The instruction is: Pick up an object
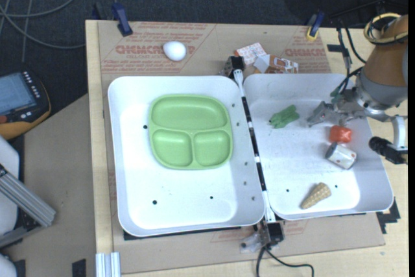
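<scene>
Across the surface (194, 32), two white bins side by side. In the left bin (120, 152), only a green plate (191, 131) with three hollows: broad, stiff, too flat to pinch except at the rim. Reaching in over the right bin (292, 162), the grey arm (386, 74), with the pincer (334, 115) spread wide and nothing between the tips.

Below the pincer in that bin, the likely target: a small red piece (341, 134). Probably light, hard, perhaps smooth and rounded, so best taken across its middle. Touching or almost touching its lower side, a grey block (341, 156), which can get in the way of one tip.

Well apart at the left, a green toy (284, 117); near the front rim, a ribbed cone (316, 194), free on all sides. Behind the bins, some wrappers (266, 60) and a white ball (174, 50).
</scene>
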`<move>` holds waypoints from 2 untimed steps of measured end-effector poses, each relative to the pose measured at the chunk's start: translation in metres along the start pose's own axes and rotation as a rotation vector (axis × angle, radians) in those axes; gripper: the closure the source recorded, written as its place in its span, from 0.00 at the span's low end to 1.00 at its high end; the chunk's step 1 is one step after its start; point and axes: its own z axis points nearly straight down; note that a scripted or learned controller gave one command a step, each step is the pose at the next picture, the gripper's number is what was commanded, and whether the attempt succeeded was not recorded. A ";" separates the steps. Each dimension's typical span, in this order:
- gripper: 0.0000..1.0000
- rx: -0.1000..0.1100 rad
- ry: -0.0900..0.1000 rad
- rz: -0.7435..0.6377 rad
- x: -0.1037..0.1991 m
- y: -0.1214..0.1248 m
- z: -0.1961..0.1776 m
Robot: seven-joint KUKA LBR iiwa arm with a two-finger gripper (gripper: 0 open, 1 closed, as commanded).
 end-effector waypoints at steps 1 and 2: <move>0.00 0.001 -0.008 0.005 0.013 -0.039 0.001; 1.00 -0.001 -0.008 0.006 0.013 -0.038 -0.009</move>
